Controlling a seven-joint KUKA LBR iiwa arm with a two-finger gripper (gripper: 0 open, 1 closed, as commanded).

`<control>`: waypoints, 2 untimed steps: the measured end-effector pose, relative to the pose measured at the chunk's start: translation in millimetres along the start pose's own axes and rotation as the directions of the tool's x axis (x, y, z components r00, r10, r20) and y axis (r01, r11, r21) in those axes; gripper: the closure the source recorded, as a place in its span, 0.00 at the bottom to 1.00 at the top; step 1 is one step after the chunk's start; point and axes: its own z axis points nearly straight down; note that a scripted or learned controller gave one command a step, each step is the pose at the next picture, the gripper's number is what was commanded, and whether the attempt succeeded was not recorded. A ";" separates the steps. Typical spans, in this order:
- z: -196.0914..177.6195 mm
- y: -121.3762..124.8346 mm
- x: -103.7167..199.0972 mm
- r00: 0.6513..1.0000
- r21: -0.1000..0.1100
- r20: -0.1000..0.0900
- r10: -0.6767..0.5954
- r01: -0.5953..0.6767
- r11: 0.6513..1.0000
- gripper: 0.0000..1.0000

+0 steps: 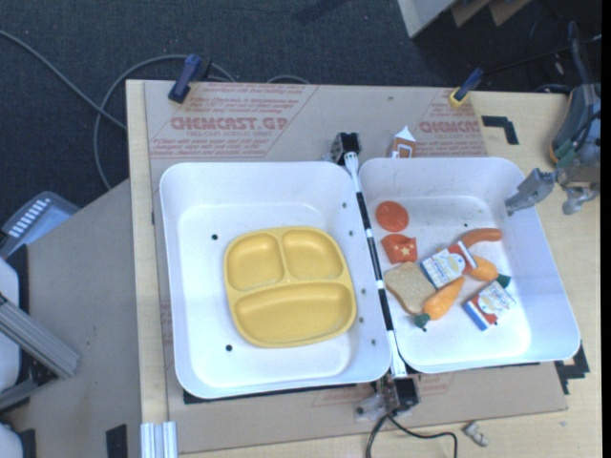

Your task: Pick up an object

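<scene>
Meanwhile hovered at right bin's [544, 284] far-right rim; gripper [535, 189] state impossible to tell; toy carrot [445, 301] lay mid-bin, probably light, rigid, slick; best pinched across thick middle.

Protective sheet [286, 113] on bench, red print: "CHEMCAST GP" readable at upper left, well left of the fingers. Same red lettering repeats, partly cut off, nearer the fingers by right bin [535, 256]. Smaller lines beneath illegible.
</scene>
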 end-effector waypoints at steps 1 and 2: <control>190.7 24.0 0.3 1.000 -0.001 0.000 0.000 0.000 1.000 0.00; 190.9 -16.9 58.2 1.000 0.001 -0.001 -0.001 0.001 1.000 0.00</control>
